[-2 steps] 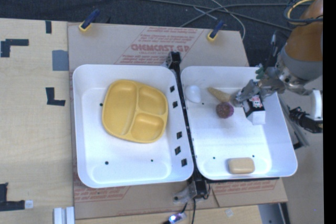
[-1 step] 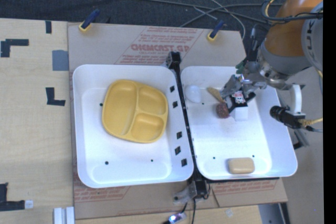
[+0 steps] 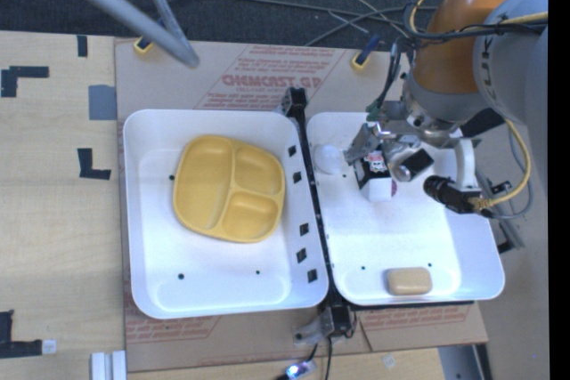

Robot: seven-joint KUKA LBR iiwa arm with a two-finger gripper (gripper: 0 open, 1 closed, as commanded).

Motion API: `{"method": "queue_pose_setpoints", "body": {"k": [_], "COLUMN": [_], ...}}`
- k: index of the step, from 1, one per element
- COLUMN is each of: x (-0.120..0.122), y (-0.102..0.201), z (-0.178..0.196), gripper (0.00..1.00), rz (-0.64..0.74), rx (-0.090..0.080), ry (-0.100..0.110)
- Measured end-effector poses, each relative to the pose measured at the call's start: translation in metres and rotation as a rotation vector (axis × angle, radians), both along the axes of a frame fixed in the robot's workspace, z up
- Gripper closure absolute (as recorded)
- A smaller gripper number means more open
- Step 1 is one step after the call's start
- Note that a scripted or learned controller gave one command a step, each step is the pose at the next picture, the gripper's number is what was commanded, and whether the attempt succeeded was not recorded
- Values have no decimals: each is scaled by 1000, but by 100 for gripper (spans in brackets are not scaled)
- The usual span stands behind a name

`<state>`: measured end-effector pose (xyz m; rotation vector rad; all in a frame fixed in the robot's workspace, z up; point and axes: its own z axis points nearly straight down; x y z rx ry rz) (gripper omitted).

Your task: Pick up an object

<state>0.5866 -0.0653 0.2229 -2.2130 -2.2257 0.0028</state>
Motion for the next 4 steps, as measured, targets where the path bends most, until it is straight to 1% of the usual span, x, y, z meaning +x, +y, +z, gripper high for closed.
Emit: {"method": "queue_pose_setpoints", "body": {"k": [1, 2, 3, 4], "x": [8, 14, 24, 24], "y": [50, 108, 159, 156], "z": [-12, -17, -20, -20], "gripper": [100, 100, 100, 0], "rz": [0, 1, 1, -3], "rx": [0, -1, 0, -2], "ry": [1, 0, 0, 0]}}
